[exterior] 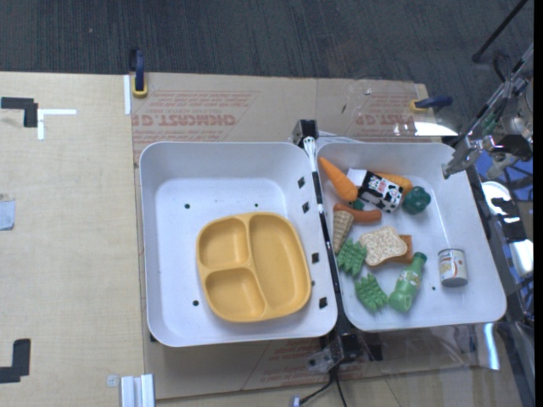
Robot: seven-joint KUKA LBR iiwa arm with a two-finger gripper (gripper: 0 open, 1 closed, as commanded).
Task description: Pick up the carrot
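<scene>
On my worktop [68, 253] two bins stand side by side and touching: the left bin [170, 176] holds a three-compartment plate [253, 266] lying slightly toward its near right, and the right bin [475, 253] holds all the loose items. In the right bin, the carrot [337, 179] lies tilted at the far left corner beside the dividing wall, with a cow-patterned block [380, 192] just to its right, a sausage [361, 214] just in front of it, and a broccoli piece [417, 199] right of the block. Nearer the front, a cone [341, 225] lies along the left wall, a bread slice [384, 246] sits at the centre, two leafy pieces [351, 258] [371, 294] lie left and in front of it, a bottle [407, 283] lies just right of the nearer leafy piece, and a can [453, 268] lies apart toward the right wall.
</scene>
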